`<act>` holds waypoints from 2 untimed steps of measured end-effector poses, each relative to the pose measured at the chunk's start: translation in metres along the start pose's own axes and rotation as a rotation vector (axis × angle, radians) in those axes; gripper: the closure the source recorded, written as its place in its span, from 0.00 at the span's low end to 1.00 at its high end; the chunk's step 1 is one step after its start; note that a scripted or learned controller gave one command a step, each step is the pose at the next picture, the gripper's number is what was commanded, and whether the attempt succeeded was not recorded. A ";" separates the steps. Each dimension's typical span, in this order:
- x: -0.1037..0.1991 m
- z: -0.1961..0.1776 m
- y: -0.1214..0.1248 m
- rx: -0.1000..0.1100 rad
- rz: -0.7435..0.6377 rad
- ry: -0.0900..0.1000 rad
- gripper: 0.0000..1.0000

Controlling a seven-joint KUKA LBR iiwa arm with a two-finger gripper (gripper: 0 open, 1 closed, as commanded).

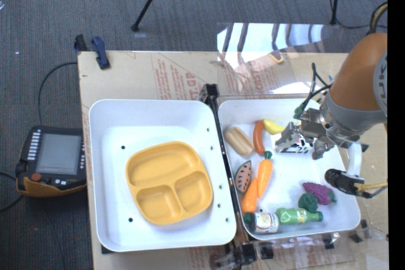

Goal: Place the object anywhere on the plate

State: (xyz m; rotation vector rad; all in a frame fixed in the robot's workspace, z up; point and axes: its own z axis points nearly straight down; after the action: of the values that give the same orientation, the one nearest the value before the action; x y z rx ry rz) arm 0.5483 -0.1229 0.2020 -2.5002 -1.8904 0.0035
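Nearest the lens, along the front wall of the right-hand shallow white bin (351,215), lies a green glass-look bottle with a pale label (283,219), on its side and pointing across the bin. Just behind its right end sit a dark green broccoli-like floret (309,202) and a purple bunch of toy grapes (319,192), the two touching. Toward the bin's left wall a long orange carrot with a green top (259,183) slants upward, with a brown-rimmed slice of toy fruit (243,176) beside it. Farther back rest a tan bread roll (239,140), a red-orange sausage shape (258,136) and a small yellow banana-like piece (273,126). Over the bin's middle hangs the grey arm with its orange band (361,76), and its two-finger gripper (293,141) is low, close to a small black-and-white item that is too small to identify; whether the fingers are spread or closed, or gripping anything, cannot be told. In the left-hand white bin (107,129) the yellow three-compartment plastic plate (168,181) lies flat near the centre, well apart from all the toys, with nothing resting in its compartments.
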 end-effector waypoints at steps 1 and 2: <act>-0.023 0.075 -0.063 0.012 0.013 -0.001 0.00; -0.023 0.064 -0.061 0.012 0.017 0.003 1.00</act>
State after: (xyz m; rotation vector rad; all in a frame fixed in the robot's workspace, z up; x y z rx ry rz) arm 0.4827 -0.1275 0.1382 -2.5078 -1.8620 0.0113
